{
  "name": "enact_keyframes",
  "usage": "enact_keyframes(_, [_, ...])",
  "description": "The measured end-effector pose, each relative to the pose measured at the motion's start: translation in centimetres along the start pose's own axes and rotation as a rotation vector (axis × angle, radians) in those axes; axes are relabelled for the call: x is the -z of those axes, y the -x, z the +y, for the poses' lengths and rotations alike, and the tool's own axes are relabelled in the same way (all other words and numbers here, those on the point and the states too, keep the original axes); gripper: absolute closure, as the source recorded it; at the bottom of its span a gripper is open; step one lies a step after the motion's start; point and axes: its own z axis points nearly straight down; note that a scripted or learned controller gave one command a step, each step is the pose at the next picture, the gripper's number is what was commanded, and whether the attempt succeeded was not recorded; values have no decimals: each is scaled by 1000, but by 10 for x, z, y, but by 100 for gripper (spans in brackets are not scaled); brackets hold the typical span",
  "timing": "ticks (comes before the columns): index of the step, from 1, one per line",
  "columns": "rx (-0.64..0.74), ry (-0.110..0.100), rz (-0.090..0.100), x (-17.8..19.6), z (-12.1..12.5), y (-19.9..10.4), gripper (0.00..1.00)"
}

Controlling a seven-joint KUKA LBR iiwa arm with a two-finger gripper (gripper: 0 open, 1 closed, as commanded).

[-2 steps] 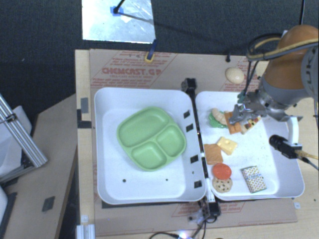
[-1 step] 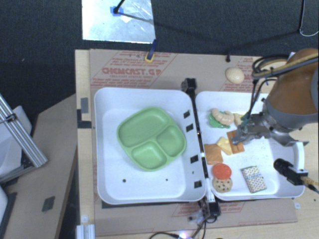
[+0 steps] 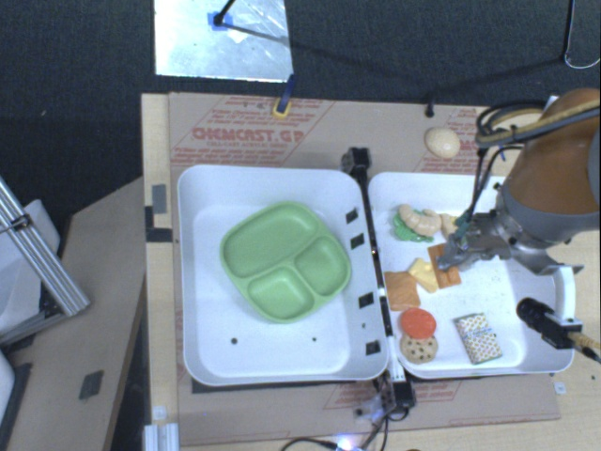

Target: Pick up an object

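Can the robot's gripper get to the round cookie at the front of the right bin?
Probably yes. The cookie lies flat in the open, with a red round piece touching its far side, and the gripper hangs just beyond, over the same bin.

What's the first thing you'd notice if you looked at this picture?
Probably the big green plate with three sections, lying in the left bin. Next, the grey and orange robot arm reaching in from the right, with its gripper down over the right bin among little play foods like a red tomato slice and a cookie.
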Motion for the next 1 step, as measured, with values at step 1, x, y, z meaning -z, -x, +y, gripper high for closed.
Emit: enact_keyframes(1, [-1, 1, 0, 9, -6, 0, 100])
